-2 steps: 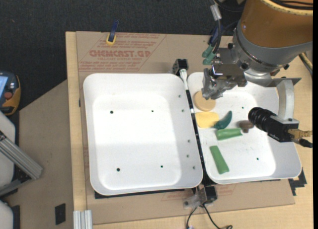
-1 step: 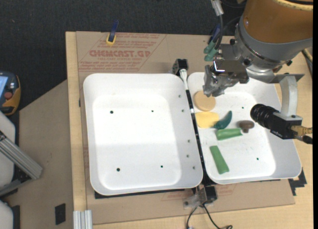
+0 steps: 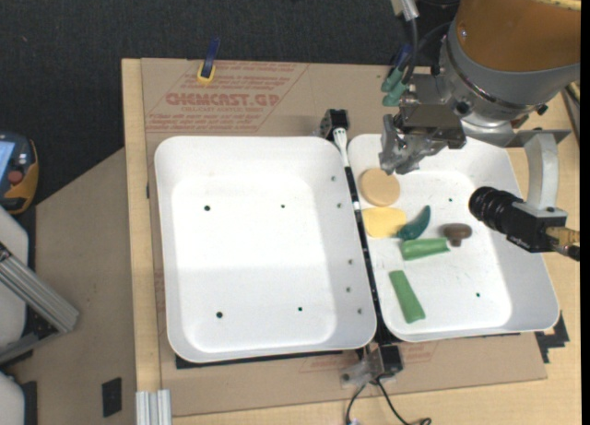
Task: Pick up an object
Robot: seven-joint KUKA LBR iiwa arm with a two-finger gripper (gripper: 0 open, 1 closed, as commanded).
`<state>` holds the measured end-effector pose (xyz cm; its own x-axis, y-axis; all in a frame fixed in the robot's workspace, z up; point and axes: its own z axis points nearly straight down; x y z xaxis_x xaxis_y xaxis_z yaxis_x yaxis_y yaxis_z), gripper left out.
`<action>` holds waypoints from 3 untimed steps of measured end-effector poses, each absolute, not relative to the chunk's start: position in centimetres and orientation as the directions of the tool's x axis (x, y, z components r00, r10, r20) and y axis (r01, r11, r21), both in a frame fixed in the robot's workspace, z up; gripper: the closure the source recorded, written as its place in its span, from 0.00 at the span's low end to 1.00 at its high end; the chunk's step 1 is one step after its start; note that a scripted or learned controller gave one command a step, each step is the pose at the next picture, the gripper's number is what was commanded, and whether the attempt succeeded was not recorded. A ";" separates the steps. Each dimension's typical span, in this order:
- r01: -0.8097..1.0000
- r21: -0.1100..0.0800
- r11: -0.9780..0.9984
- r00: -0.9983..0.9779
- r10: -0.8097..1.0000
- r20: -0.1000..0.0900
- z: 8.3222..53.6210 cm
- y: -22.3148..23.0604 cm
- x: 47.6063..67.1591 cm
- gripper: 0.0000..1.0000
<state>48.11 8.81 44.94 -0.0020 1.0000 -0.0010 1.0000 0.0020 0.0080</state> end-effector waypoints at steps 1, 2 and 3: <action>1.000 0.011 0.002 -0.002 1.000 -0.001 46.0 8.9 48.2 1.00; 1.000 -0.012 0.004 -0.004 1.000 -0.002 35.1 13.6 49.0 1.00; 1.000 -0.005 0.002 -0.002 1.000 -0.001 33.8 15.7 48.6 1.00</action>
